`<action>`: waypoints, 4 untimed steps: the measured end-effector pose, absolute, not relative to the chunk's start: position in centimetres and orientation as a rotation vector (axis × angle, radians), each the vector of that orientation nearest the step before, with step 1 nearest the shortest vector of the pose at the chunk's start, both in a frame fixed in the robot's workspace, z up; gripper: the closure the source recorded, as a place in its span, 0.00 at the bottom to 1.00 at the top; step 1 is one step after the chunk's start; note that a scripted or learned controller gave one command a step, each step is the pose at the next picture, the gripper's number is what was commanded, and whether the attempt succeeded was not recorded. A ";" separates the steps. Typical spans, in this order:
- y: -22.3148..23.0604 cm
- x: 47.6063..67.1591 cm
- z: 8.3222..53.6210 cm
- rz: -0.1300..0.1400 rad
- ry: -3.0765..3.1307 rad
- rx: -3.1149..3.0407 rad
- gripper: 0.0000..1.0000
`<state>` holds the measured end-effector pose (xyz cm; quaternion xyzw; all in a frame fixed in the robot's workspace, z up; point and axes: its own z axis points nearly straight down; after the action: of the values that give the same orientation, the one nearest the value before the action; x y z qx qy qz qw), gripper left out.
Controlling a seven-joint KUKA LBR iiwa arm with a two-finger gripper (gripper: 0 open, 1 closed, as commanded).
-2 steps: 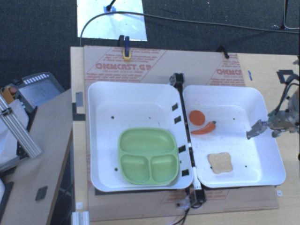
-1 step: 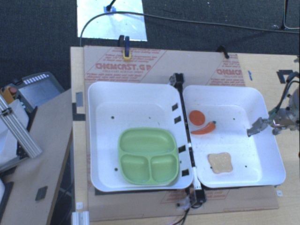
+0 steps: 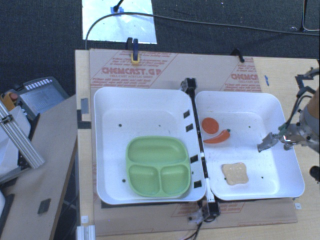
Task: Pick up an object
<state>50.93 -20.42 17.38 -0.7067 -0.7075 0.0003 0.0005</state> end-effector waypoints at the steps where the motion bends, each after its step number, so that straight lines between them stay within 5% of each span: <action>1: -20.0 50.2 12.8 0.001 -2.222 -2.218 0.00; 2: -20.0 50.2 8.2 0.000 -2.222 -2.219 0.00; 3: -20.1 50.3 9.5 -0.002 -2.226 -2.222 1.00; 4: -20.6 51.2 15.4 -0.004 -2.230 -2.222 1.00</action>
<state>51.20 -20.64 15.44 -0.7058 -0.7084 -0.0012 -0.0032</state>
